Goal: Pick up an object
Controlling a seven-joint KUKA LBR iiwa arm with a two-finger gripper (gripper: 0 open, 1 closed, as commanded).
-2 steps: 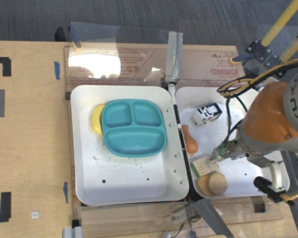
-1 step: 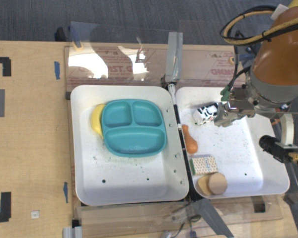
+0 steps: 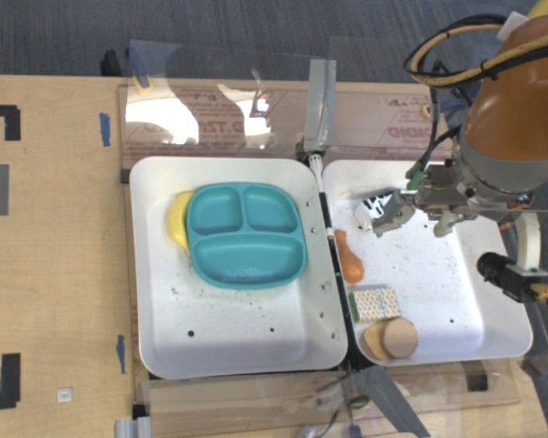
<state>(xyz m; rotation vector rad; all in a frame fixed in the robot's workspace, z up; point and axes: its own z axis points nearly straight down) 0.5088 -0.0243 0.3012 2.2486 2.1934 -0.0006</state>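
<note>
In the right white bin (image 3: 457, 327), several small objects lie along its left wall. An orange carrot-shaped toy (image 3: 348, 259) rests against that wall, pointing up and down the bin. Just below it sits a small speckled square block (image 3: 376, 303), and below that, at the bin's lower left corner, a tan wooden piece with a rounded top (image 3: 395, 338). Near the bin's upper left lies a small dark blue and white item (image 3: 376, 203), too blurred to name.

The tool (image 3: 418, 215) hangs over the upper middle of this bin, with grey fingers (image 3: 388, 217) spread apart and nothing between them; it appears released. It is just beside the blurred blue item and apart from the carrot. The grey arm with its orange band (image 3: 519, 80) enters from the right, trailing black and yellow cables (image 3: 443, 48).

The left white bin (image 3: 237, 336) holds a teal divided plate (image 3: 247, 234) with three compartments, lying over a yellow object (image 3: 176, 219) that peeks out at its left edge. Both bins sit on a light wooden surface (image 3: 46, 245).
</note>
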